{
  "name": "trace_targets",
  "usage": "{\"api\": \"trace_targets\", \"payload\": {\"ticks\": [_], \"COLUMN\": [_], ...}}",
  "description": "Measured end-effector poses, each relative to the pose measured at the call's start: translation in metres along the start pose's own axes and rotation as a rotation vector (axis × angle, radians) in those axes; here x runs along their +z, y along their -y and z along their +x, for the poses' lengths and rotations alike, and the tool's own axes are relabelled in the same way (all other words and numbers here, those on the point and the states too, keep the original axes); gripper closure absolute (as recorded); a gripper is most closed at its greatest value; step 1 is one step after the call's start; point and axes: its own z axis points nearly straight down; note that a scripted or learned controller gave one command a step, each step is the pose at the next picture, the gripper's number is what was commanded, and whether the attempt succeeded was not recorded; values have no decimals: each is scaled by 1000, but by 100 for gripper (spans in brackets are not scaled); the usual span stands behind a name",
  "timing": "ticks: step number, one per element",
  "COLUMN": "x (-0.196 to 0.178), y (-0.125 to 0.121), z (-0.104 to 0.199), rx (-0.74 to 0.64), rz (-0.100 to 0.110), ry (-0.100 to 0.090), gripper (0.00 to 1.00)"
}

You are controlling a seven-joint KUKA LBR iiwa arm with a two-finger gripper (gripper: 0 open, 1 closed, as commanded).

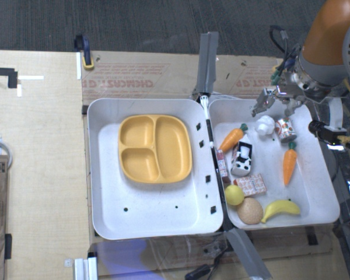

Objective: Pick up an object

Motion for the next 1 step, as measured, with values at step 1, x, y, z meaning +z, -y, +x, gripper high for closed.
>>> {"api": "trace_targets", "payload": {"ticks": [1], "x": [-9], "y": [0], "z": [0], "rx": [-2], "rz": [2], "ry": [0], "gripper": [100]}}
